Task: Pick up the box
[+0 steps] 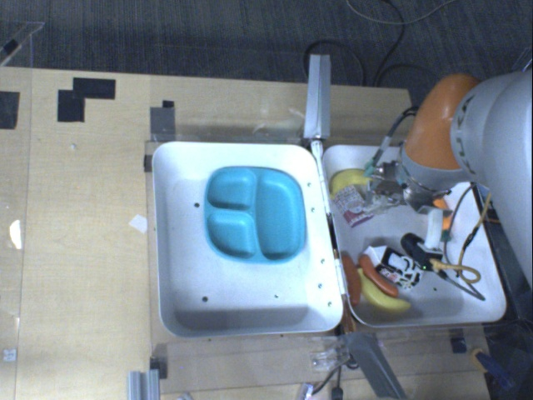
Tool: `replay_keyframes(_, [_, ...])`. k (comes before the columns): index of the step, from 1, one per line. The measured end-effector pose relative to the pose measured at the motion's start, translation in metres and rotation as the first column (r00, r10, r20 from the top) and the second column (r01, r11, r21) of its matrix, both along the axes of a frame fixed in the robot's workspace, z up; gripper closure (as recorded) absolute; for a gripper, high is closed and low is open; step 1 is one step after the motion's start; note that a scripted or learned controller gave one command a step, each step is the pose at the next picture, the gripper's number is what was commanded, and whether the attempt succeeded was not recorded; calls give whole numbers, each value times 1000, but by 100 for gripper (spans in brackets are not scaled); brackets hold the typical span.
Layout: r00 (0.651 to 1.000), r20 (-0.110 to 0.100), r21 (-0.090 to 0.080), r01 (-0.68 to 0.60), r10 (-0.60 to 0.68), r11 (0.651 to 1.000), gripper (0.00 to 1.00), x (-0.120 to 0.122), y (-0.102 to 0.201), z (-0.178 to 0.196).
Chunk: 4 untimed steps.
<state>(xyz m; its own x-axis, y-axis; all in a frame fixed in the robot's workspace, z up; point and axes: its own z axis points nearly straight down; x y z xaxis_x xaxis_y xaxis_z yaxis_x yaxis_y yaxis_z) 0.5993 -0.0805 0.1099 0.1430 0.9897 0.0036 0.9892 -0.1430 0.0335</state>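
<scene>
Toward the lower right, the small black-and-white box [398,267] lies apart, below the pincer [385,184]; I cannot tell if that is open or closed.

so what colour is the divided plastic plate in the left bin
Light blue plate, camera view.

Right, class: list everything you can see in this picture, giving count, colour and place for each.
left bin: one, white, mid-bench
right bin: one, white, beside it
divided plate: one, blue, middle of left bin
box: one, black and white, middle of right bin
banana: one, yellow, right bin's near side
sausage-like pieces: two, red, by the banana
packet: one, white and maroon, right bin
round fruit: one, yellow, right bin's far left corner
arm: one, grey and orange, from right
hand: one, beside the packet
</scene>
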Motion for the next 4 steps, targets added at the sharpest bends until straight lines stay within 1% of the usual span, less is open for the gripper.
replay_keyframes(1, [998, -27, 0, -58, 58, 998, 100, 8, -34, 102])
replay_keyframes(2, [990, -30, 1, -135, 135, 991, 100, -41, 25, 97])
replay_keyframes(3, [968, -25, -1, -249, 248, 969, 100, 71, 33, 179])
replay_keyframes(4, [845, -27, -3, -534, 533, 846, 100, 71, 47, 159])
